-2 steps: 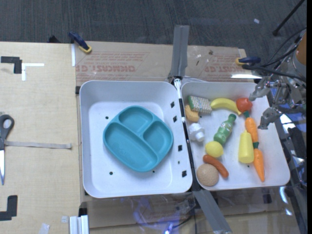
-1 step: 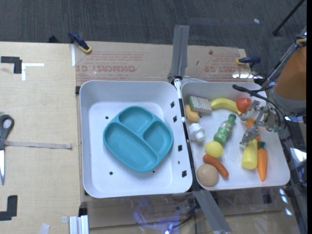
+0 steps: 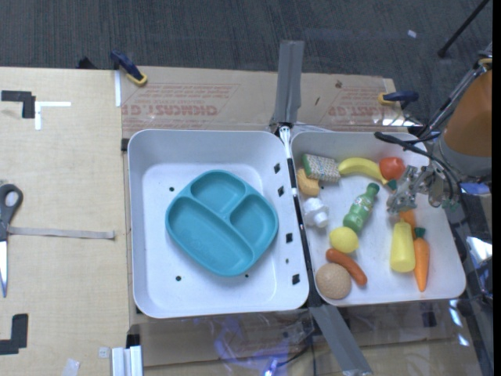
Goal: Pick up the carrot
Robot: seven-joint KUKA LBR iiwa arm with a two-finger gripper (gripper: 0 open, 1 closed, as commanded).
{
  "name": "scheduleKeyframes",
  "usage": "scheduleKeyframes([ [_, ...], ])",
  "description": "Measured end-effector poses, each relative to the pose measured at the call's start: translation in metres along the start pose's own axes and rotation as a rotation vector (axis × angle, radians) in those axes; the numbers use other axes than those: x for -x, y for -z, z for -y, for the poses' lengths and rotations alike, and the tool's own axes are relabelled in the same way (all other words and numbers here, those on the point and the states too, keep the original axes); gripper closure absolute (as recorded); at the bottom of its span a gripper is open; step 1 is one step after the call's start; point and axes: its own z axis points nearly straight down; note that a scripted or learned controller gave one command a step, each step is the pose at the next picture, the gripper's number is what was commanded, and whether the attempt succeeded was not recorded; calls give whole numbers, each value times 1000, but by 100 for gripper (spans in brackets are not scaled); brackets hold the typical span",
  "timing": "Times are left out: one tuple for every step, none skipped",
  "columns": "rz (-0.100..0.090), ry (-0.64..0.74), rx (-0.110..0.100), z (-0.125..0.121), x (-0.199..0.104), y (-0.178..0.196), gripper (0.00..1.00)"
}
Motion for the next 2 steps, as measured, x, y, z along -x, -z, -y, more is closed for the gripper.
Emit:
scheduleKeyframes([
  [-5, -51, 1, -44, -48, 80, 100],
  [-8, -190, 0, -39, -48, 74, 100],
])
